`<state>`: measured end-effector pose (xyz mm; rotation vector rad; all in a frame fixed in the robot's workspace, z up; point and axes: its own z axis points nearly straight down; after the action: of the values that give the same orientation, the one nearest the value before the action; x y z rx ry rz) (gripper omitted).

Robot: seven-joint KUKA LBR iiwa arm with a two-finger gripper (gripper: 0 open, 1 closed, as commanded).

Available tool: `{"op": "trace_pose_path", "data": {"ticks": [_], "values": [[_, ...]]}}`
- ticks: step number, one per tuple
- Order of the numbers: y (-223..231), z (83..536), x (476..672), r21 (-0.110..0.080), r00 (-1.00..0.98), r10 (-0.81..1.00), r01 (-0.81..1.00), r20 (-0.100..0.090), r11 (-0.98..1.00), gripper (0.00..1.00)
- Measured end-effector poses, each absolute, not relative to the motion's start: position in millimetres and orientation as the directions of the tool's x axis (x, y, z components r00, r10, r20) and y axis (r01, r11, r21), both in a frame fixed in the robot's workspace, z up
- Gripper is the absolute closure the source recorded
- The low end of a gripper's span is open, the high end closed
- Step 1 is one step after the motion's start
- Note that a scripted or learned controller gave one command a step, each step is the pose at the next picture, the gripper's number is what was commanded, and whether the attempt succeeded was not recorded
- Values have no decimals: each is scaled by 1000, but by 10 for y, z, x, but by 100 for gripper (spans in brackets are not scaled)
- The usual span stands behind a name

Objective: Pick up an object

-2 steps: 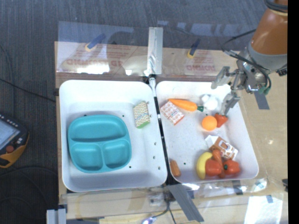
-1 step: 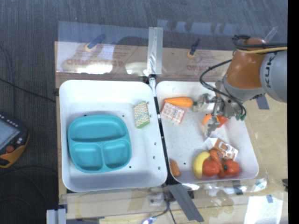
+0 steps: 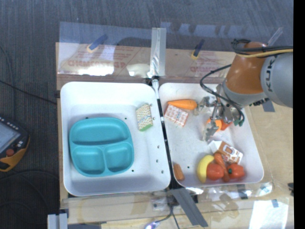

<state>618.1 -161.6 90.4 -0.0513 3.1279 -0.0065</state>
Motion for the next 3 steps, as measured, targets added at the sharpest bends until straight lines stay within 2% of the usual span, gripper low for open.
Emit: {"op": "trace_pose_path", "data": {"ticks": [1, 2, 3], "values": [[-1703, 911, 5615, -1, -994, 104, 104, -15, 995, 0], [-1827, 917, 5192, -1, -985, 171, 171, -20, 985, 0], [-1637, 906, 5781, 1, -925, 379, 379, -14, 925, 0]]}}
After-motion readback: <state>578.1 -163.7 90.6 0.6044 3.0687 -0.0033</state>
